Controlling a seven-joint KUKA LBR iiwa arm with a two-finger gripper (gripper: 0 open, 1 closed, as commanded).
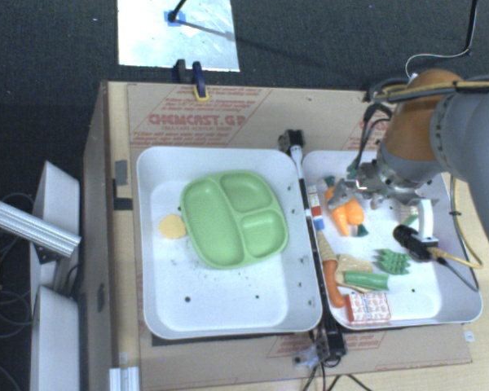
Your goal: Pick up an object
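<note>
A: What is the grey arm with the orange band [440, 129] hiding?

B: It is running off the view's right edge, and its wrist is covering the far right part of the right white bin [456, 304].

A: And the gripper [360, 187]?

B: Its fingers are blurring into clutter there. The small orange object [348, 216] beneath is too indistinct to identify.

Red print reading "CHEMCAST GP" runs across the brown board [197, 120] behind the two bins.
</note>
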